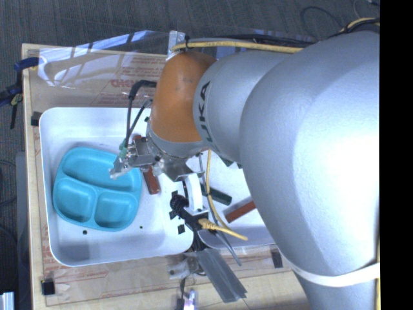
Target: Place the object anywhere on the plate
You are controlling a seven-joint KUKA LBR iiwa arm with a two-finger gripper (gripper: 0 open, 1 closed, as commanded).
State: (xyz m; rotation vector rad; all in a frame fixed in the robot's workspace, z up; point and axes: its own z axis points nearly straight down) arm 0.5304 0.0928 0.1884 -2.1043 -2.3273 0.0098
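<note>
A blue plate (93,196) with three compartments lies in the left white bin (55,141). My gripper (124,161) hangs over the plate's upper right rim, under the orange band (181,102) of the arm. A small brown block (152,182) sits just right of the plate's edge, below and to the right of the gripper and partly hidden by the wrist. I cannot make out whether it touches the gripper.
The grey arm covers most of the right bin. Below it, a brown stick-like piece (240,210) and a dark green piece (217,196) peek out. Black and yellow cables (193,219) hang off the wrist over the divide between the bins.
</note>
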